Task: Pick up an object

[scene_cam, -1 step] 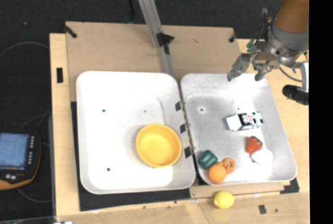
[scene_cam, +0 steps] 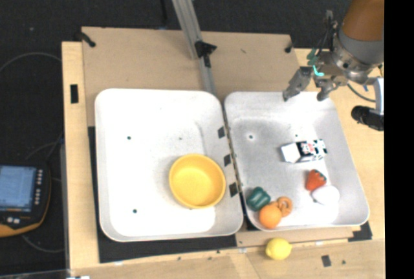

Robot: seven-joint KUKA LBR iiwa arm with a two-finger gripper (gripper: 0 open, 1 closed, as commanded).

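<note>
My gripper (scene_cam: 307,89) hangs above the far edge of the right bin (scene_cam: 272,122), its two fingers spread open with nothing between them. Below it in that bin lie a white toy car (scene_cam: 303,150), a red piece (scene_cam: 315,179) touching a white lump (scene_cam: 325,195), a green block (scene_cam: 258,197) and an orange fruit (scene_cam: 271,215) beside a smaller orange piece (scene_cam: 283,205). A yellow bowl (scene_cam: 196,180) sits upright in the left bin (scene_cam: 142,122), near its front right.
A yellow lemon (scene_cam: 278,248) lies on the bench in front of the right bin, outside it. A grey metal post (scene_cam: 184,9) rises behind the seam between the bins. A handheld pendant (scene_cam: 21,197) rests at the far left.
</note>
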